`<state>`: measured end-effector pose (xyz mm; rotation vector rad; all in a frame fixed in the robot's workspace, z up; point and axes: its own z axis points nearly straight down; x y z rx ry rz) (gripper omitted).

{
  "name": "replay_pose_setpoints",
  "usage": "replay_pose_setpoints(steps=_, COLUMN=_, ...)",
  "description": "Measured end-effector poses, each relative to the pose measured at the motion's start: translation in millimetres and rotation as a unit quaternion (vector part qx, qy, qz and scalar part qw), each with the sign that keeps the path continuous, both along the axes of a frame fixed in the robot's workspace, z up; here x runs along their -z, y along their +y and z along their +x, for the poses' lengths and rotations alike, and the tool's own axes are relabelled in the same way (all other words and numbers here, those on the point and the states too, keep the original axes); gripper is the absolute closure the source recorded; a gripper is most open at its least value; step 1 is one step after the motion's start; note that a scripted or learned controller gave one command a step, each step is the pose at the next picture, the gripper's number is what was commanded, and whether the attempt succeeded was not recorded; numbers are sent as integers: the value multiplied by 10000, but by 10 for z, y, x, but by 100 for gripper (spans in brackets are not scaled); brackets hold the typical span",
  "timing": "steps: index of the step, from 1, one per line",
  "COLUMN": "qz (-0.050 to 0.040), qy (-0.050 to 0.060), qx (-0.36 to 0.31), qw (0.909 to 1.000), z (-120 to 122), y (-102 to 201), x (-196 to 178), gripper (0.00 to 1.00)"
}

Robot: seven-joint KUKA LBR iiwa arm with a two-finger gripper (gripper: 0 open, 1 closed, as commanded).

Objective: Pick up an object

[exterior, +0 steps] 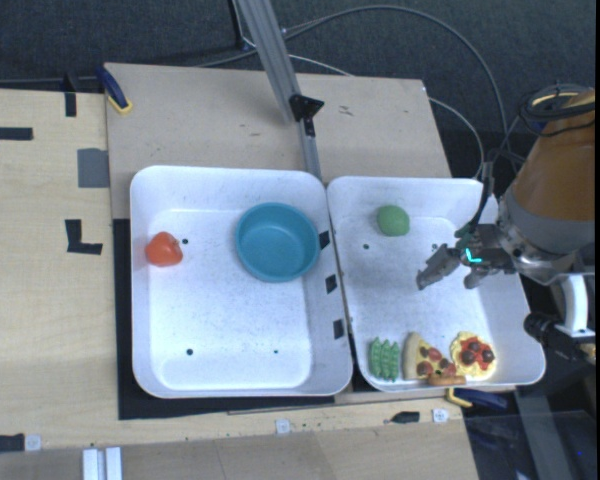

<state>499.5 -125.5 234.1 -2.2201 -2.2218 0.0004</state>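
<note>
I see bins: white speckled plastic, matt | bowl: blue smooth plastic | bench: matt board | pole: grey metal

Pretty even, soft light over the whole counter, nothing harsh. The two white bins come out bright but not blown, you can still see the speckle on their floors. Shadows are faint and short: a soft one hugs the blue bowl, and the tool throws a weak smudge on the right bin's floor. The background past the counter's far edge is dark. Overall a bit soft and low-res, small stuff along the right bin's near edge looks mushy, and the arm at the right is slightly blurred
</note>
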Motion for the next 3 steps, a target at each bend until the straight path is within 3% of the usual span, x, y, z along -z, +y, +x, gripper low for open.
replay_pose_setpoints(steps=1, qz=0, qy=0, qx=0, qw=10000, z=0, y=0, x=0, gripper=0)
replay_pose_setpoints(steps=3, qz=1, qy=22, qx=5, qw=10000, z=79, y=-86, x=1034, gripper=0)
